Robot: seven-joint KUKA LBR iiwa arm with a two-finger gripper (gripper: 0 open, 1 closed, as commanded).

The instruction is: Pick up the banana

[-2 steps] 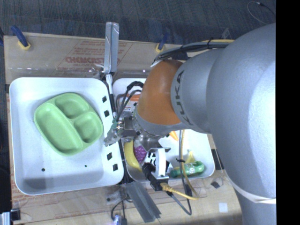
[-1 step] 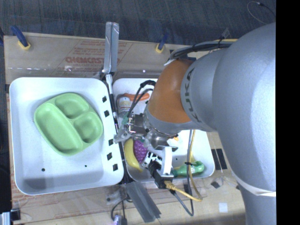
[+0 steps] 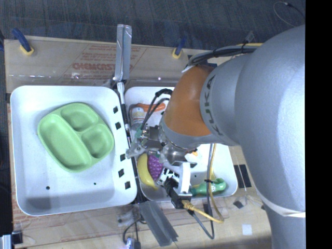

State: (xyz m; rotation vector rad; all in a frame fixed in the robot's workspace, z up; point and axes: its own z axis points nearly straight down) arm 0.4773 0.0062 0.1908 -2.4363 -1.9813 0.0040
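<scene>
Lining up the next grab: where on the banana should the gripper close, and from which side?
Probably on the banana's middle, coming from above with the fingers across its narrow width. It lies lengthwise along the right bin's left wall, beside purple grapes.

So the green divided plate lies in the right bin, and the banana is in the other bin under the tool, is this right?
Not quite. The camera view shows the green divided plate in the left bin, not the right one. The banana is in the other bin, the right bin, under the tool, as you said.
</scene>
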